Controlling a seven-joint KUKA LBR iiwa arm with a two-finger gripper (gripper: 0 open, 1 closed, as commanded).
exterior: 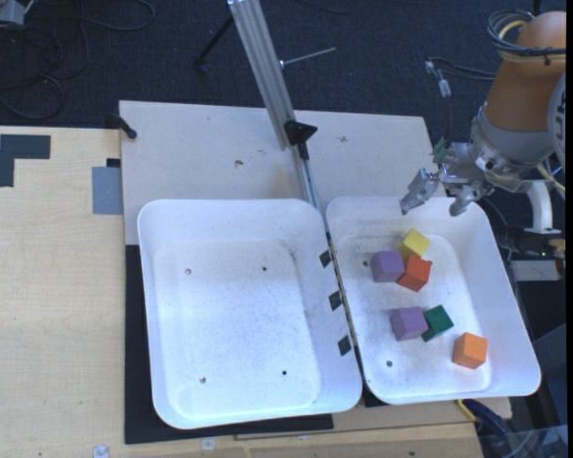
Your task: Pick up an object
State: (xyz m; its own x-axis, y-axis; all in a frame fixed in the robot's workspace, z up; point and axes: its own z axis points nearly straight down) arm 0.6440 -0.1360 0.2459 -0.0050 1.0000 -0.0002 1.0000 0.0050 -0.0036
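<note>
Above right bin's (516, 284) far rim, gripper (437, 198) hovers, fingers apart, nothing held; positioned for descent toward yellow block (415, 243), approx. nearest.

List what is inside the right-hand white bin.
The right bin holds six blocks: yellow, two purple, red-orange, green and orange. The blocks cover the floor beneath them, so nothing under them can be judged.

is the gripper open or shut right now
Open: the grey two-finger gripper hangs over the right white bin's far rim, fingers spread apart, nothing between them.
</note>
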